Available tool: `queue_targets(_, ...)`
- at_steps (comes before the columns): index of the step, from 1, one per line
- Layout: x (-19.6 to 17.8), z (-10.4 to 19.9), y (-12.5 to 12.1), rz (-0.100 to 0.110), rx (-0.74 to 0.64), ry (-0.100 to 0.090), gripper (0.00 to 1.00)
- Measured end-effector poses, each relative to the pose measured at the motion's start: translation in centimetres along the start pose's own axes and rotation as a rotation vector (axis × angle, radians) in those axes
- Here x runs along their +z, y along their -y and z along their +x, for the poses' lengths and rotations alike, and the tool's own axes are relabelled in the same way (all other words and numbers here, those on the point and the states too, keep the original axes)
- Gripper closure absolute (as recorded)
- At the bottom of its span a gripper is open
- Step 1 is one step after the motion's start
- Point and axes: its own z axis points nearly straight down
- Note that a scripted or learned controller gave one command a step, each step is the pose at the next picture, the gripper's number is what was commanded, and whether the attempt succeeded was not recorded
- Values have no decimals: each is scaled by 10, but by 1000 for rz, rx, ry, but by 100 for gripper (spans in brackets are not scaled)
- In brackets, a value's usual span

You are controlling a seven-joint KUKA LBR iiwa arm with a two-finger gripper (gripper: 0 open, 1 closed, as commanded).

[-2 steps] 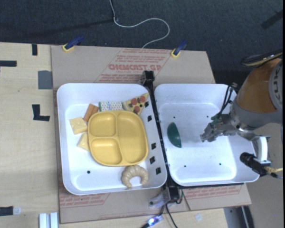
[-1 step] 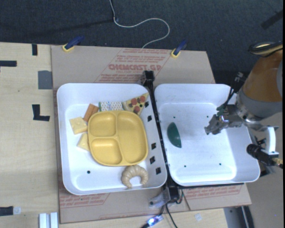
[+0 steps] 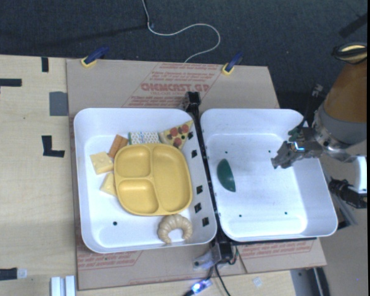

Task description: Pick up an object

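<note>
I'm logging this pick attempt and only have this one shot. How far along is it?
Nothing looks picked yet. The dark green object lies on the floor of the right bin, apart from the gripper, which hangs over that bin's right part. In the left bin, the yellow divided plate, croissant and crackers lie untouched. Left: reach an object, grasp, lift.

A grey robot arm (image 3: pixel 345 113) enters from the right side of the view. A wide orange band (image 3: pixel 348 94) wraps the arm just above its wrist. The wrist angles down and to the left, ending in a dark two-finger gripper (image 3: pixel 282 158). The gripper points left and slightly downward. A white fitting (image 3: pixel 362 171) shows below the wrist, toward the right edge.
</note>
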Motion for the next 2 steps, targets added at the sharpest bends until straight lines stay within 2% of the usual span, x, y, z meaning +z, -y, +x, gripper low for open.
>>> queue_targets(2,15,102,-37,3,-3,-1,100)
